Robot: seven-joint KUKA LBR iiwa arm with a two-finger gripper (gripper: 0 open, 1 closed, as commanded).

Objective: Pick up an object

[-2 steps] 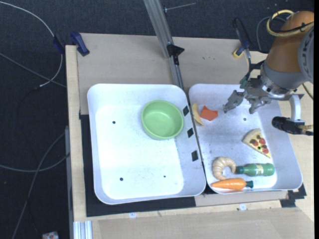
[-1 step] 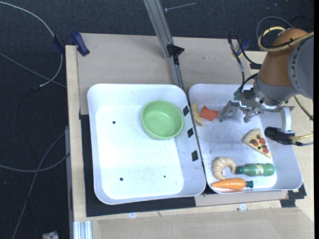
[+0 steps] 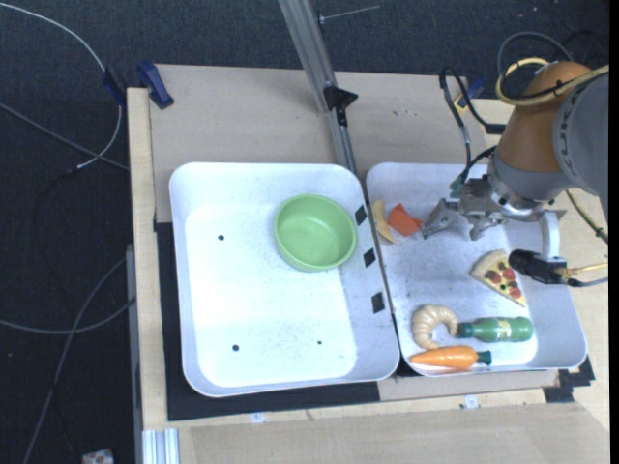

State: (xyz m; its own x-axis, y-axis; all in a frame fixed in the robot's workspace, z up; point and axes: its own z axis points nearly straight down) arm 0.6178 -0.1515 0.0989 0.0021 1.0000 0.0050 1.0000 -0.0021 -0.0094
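Gripper [image 3: 460,222] in right bin [image 3: 571,341], jaws apart, nothing between them, just right of orange wedge [image 3: 404,222]; green bowl [image 3: 314,231] in left bin [image 3: 208,356]

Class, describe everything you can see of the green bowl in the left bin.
The green bowl is round, pale green and looks like smooth plastic. It stands upright, open side up, with nothing visible inside. It rests on the floor of the left bin, toward its upper right corner, apart from the walls and touching no other object.
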